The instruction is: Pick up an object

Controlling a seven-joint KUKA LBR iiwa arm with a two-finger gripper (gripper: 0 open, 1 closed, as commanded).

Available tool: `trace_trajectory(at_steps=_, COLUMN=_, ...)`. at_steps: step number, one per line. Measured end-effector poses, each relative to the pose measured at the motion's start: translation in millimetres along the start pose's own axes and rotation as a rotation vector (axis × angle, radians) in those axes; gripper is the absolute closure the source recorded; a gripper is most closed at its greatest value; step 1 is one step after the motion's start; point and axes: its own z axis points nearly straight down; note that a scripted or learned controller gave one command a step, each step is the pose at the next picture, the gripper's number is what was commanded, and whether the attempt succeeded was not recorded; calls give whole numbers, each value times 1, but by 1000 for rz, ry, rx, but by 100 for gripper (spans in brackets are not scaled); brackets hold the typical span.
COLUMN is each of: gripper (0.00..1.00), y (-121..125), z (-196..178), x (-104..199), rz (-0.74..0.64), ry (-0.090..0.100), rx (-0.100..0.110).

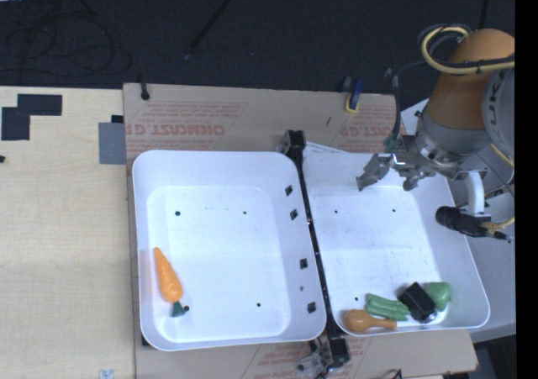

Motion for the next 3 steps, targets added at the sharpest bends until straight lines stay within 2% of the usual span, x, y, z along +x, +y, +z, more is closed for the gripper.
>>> trace_trajectory(at_steps=1, gripper=0, y=11, z=-152, x=50, rz=-6, ry=1, rx=-7)
trace_trajectory(at_steps=2, gripper=0, y=3, z=-321, x=134, rz=-8, ry=3, rx=-8)
trace_trajectory(at_steps=3, gripper=0, y=-62, z=-348, x=113, rz=4, ry=2, rx=9)
